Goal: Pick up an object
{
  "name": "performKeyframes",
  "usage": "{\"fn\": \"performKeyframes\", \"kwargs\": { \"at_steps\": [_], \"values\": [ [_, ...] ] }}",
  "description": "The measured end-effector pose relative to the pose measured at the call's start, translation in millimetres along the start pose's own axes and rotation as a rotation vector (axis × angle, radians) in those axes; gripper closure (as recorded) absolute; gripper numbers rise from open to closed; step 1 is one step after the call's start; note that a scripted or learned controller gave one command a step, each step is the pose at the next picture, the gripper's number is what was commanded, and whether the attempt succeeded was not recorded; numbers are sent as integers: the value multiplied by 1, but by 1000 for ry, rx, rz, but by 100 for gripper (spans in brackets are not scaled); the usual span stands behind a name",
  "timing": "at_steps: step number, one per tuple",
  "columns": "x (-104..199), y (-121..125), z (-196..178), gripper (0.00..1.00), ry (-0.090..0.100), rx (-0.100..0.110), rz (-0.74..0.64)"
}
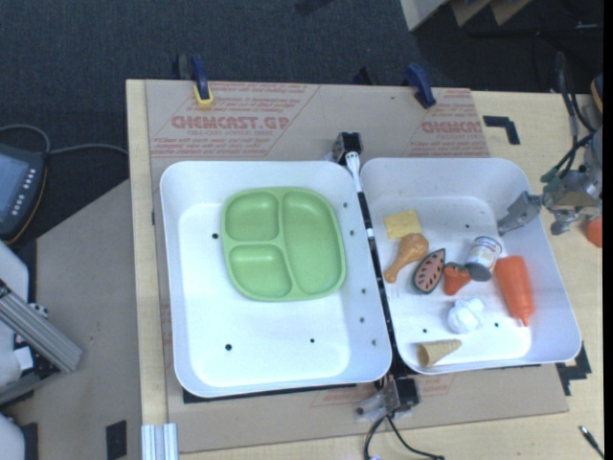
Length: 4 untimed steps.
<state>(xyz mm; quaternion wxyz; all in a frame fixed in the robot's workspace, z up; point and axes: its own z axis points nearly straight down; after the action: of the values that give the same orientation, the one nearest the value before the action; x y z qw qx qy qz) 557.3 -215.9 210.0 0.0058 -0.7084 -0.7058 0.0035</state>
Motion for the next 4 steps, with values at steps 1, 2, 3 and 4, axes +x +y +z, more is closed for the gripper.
{"fn": "performKeyframes", "kwargs": {
  "at_steps": [1,2,3,4],
  "values": [
    [0,3,-8,0,-4,-14,-4],
    [4,4,35,0,-1,-9,-4],
    [1,12,81,0,-2,-10,-4],
    [3,13,127,0,2,-9,-5]
  ]
}}
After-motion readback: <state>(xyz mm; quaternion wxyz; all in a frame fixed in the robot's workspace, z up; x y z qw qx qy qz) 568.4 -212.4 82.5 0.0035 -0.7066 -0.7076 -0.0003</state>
